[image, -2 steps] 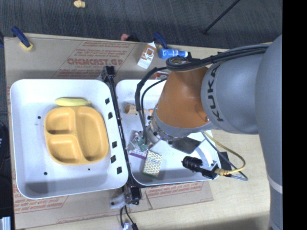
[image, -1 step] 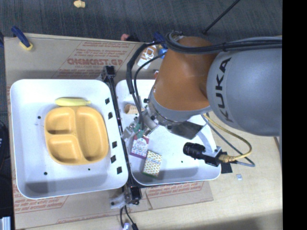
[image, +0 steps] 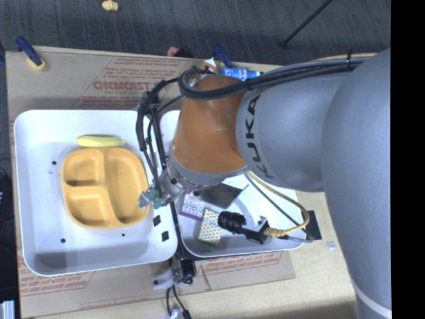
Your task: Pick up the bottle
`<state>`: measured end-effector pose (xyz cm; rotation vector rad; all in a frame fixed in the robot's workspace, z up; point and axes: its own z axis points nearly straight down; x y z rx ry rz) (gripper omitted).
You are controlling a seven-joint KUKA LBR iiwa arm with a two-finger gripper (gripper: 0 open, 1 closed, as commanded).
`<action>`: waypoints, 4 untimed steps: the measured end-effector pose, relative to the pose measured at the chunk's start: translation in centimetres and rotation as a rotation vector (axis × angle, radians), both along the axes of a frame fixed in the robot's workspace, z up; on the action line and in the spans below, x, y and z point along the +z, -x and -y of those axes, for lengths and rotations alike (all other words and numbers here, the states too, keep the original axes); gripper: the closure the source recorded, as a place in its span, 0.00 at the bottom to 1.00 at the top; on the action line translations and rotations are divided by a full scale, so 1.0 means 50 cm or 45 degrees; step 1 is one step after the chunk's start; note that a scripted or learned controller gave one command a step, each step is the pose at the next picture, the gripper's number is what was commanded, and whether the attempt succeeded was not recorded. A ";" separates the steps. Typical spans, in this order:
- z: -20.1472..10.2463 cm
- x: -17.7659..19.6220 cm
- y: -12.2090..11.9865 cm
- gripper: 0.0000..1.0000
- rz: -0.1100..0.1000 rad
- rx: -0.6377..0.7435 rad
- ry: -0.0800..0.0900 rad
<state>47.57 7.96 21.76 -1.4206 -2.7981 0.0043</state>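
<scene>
My gripper (image: 152,199) hangs low over the right side of the left bin (image: 33,178), right at the rim of a yellow divided plate (image: 103,185). Something small and greenish shows at its tip; I cannot tell what it is. The grey arm with its orange band (image: 206,131) covers most of the right bin (image: 232,248). I cannot make out a bottle among the things that show there. A blue and white object (image: 239,74) peeks out behind the arm at the bench's far edge; what it is stays unclear.
A yellow banana (image: 101,140) lies above the plate in the left bin. In the right bin's near part lie a white and purple card (image: 192,209), a checkered packet (image: 210,228) and a dark grey flat piece (image: 224,194). Blue clamps (image: 30,52) grip the bench's far edge.
</scene>
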 end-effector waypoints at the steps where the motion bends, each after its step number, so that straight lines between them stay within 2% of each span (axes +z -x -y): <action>1: 0.030 0.230 -0.002 1.00 0.006 0.194 0.000; 2: 0.019 0.206 -0.002 1.00 0.004 0.182 0.000; 3: 0.008 -0.029 0.000 1.00 -0.001 0.267 -0.001; 4: 0.016 0.215 -0.003 1.00 0.007 0.770 -0.001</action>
